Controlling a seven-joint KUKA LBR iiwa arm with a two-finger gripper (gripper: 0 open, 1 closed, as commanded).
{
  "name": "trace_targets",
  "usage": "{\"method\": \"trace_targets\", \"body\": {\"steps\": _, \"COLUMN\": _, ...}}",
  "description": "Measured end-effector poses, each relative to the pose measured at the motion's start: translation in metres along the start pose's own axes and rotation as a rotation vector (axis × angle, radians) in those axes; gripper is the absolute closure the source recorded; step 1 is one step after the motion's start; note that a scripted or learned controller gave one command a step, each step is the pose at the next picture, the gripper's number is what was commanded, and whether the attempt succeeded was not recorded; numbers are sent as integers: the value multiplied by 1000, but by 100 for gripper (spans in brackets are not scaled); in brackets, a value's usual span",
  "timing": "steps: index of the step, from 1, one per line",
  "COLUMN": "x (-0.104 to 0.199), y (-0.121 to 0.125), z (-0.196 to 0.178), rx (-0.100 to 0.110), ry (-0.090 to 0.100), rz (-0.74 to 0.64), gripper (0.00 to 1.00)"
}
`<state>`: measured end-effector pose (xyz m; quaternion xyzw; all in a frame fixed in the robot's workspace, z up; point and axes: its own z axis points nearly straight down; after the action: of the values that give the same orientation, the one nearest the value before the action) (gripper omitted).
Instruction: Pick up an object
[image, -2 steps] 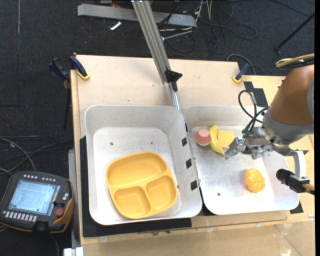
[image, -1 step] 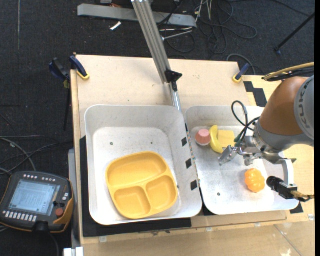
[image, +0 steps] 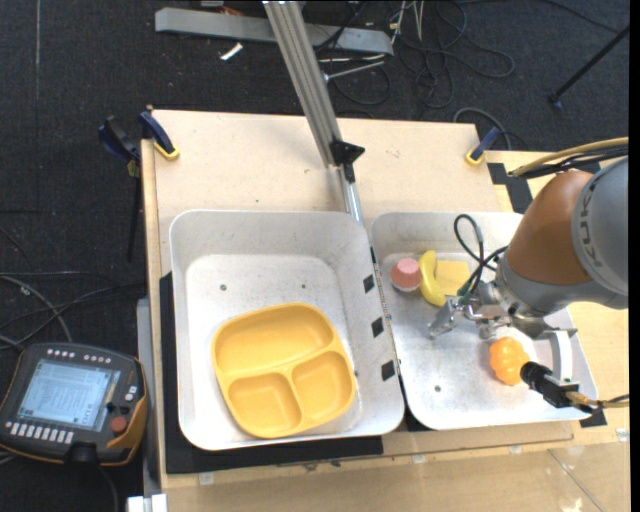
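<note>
We judged the pick to be barely begun, with nothing lifted yet. The hand (image: 443, 322) hung low over the right bin (image: 440, 400), reaching in from the right above a bare patch of the bin's floor. We could not tell whether it was spread or pressed together, as its tip was too small and cluttered to read. We saw nothing caught in it.

Three likely candidates lay in that bin. A yellow thing (image: 440, 280) sat just beyond the hand's tip, and a pink round thing (image: 405, 272) lay beside it toward the bin's left wall. An orange thing (image: 506, 360) rested on the other side, near the wrist. All three appeared to rest on the bin floor.

The left bin (image: 200, 270) held a yellow divided tray (image: 285, 370), well apart from the hand. Both bins sat on the bench (image: 250, 160).

What remained, in our view, was the whole grasp: settling on one thing, closing on it and raising it clear.
</note>
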<state>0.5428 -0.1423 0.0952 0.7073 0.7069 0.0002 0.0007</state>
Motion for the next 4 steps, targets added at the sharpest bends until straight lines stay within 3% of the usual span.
{"method": "trace_targets", "body": {"steps": 1, "x": 0, "y": 0, "z": -11, "rx": -1, "ry": 0, "rz": 0, "gripper": 100}}
{"method": "trace_targets", "body": {"steps": 2, "x": -2, "y": -5, "z": -71, "rx": -4, "ry": -1, "rz": -2, "gripper": 100}}
{"method": "trace_targets", "body": {"steps": 4, "x": -7, "y": -3, "z": -153, "rx": -3, "ry": -1, "rz": -3, "gripper": 100}}
